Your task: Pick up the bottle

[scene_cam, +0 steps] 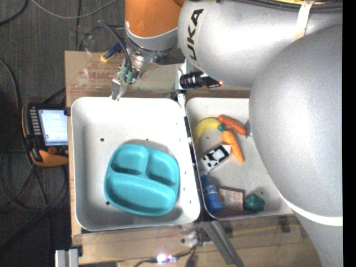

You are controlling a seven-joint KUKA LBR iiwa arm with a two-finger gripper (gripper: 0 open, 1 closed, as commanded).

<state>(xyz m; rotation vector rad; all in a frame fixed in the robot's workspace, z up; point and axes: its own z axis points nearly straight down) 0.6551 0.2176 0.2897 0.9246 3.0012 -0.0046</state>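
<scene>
Above the far rim of the left bin [78,149] we see the gripper [118,88], hanging under the orange band of the arm [150,10]. Nothing sits between its fingers; how far they are parted we cannot tell, they are too small and blurred.

We find the bottle [211,192], blue, in the right bin [253,107], lying against that bin's left wall near the front corner. Its long axis runs roughly along the wall, front to back as we see it. A black-and-white patterned block [215,156] lies just beyond its far end, a brown flat packet [231,198] just beside it on the right, a green object [255,202] further right. Two carrots [233,133] and a yellow fruit [204,129] sit toward the far end of that bin.

So the bottle lies well apart from the gripper: across the divider and toward the near side, diagonally down-right in the camera view. A teal divided plate [143,178] fills the middle of the left bin, between the two.

We judge the reach not yet begun; the wall touching the bottle leaves little finger room on that side.
</scene>
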